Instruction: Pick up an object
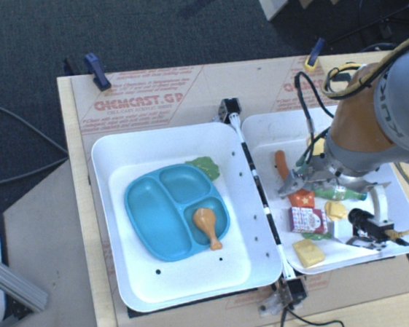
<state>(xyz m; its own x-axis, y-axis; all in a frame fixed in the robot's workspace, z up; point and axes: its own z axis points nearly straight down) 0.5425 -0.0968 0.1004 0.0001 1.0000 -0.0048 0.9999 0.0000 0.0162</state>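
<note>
My gripper [298, 179] hangs low over the right bin [273, 125], on the left side of the arm's grey wrist. It sits just above a small red carton [302, 198] and just below an orange-red sausage [281, 163]. Nothing shows clearly held in it. A purple-red packet [308, 219], a yellow block [309, 252], a small yellow piece [336, 209] and a green bottle [344, 194] lie nearby in the same bin. The arm hides the bin's right part.
In the left bin [116, 162] a blue divided plate [158, 208] carries a toy drumstick [207, 225] in its right compartment, and a green leafy toy [205, 166] lies behind the plate. A black part [366, 226] of the arm overhangs the right bin's front.
</note>
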